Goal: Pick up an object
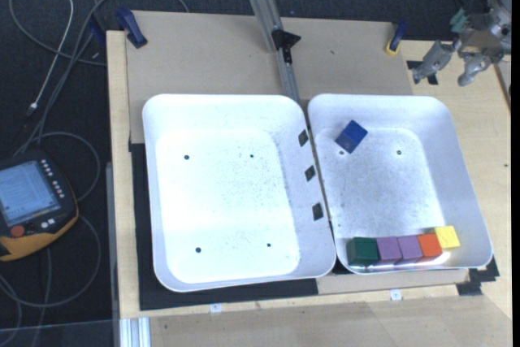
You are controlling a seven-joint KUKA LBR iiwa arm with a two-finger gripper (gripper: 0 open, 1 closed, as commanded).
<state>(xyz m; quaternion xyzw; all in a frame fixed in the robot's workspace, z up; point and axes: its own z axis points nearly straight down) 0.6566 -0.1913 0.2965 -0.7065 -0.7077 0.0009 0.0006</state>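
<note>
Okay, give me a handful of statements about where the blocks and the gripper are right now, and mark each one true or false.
1. The blue block lies in the right bin. True.
2. The left bin holds the row of coloured blocks. False: the row lies along the near edge of the right bin.
3. The gripper hangs over the bench beyond the right bin, with open fingers that hold nothing. True.
4. The yellow block sits at the row's left end. False: the green block is at the left end and the yellow block at the right.
5. The blue block touches the row. False: it lies apart, near the far edge.
</note>
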